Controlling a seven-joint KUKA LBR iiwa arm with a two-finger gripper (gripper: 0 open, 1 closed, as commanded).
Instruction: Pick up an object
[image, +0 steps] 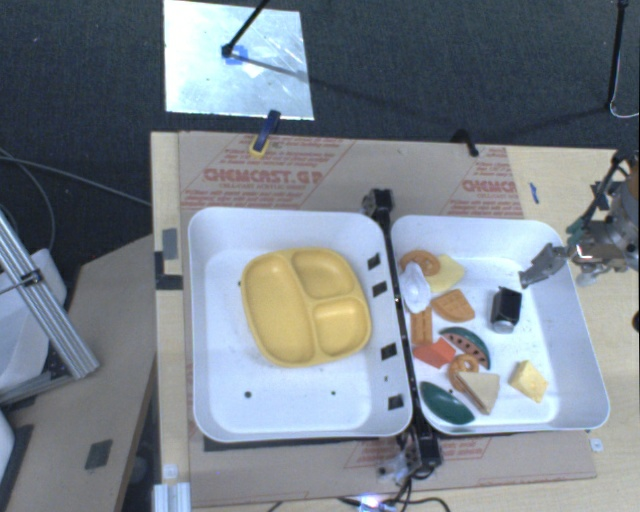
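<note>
The right white bin (575, 330) holds several toy foods. Among them are a black block (505, 308), a yellow cheese wedge (528, 380), a sandwich slice (483, 390), a watermelon slice (466, 343), an orange cracker (452, 305), a pretzel ring (420, 264) and a green leaf (447, 403). My gripper (543, 266) hangs over the bin's upper right part, up and to the right of the black block and apart from it. I see nothing held in it.
The left white bin (215, 300) holds a yellow three-compartment plate (305, 305). A black divider with clips (392, 300) runs between the bins. The arm's wrist (608, 238) sits over the right bin's far right rim. A metal frame (40, 310) stands at the left.
</note>
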